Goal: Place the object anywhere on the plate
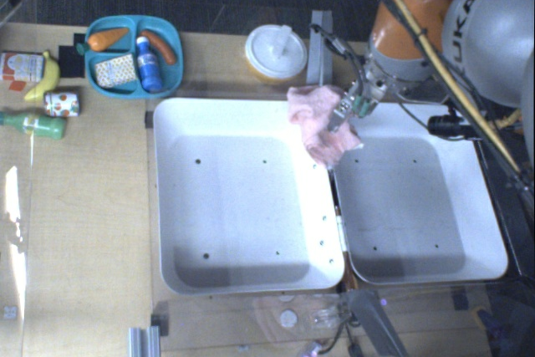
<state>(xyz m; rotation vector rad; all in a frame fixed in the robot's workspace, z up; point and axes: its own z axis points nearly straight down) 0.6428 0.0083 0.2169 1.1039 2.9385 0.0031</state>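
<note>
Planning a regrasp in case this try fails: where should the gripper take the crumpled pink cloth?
Probably at the pink cloth's bunched upper part, coming straight down from above. It drapes over the rims between the two white bins, so raised folds there should pinch easier than the flat hanging end.

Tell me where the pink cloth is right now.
The crumpled pink cloth is draped over the top of the ridge between the two shallow white bins, just below the round white lidded container, with the tool at its right edge.

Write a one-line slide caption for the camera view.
KUKA arm's gripper over a pink cloth draped across the rim between two white bins, blue divided plate at upper left.
</note>
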